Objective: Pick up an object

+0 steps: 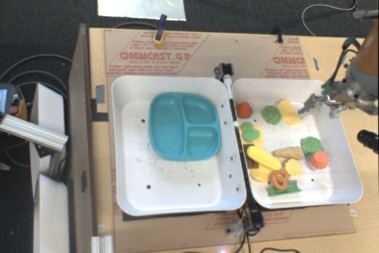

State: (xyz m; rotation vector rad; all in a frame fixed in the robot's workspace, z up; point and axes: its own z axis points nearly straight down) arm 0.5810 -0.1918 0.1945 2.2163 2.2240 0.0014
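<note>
The right bin holds several toy foods. Among them are a red tomato, a green broccoli, a pale yellow piece, a yellow banana, a tan wedge, a green block, a salmon cup and an orange ring. My gripper hangs over the bin's upper right part, just right of the pale yellow piece. Its fingers are spread open with nothing between them.
The left bin carries a teal divided plate. A black ridge separates the two bins. Cables and a yellow-handled tool lie at the back of the bench.
</note>
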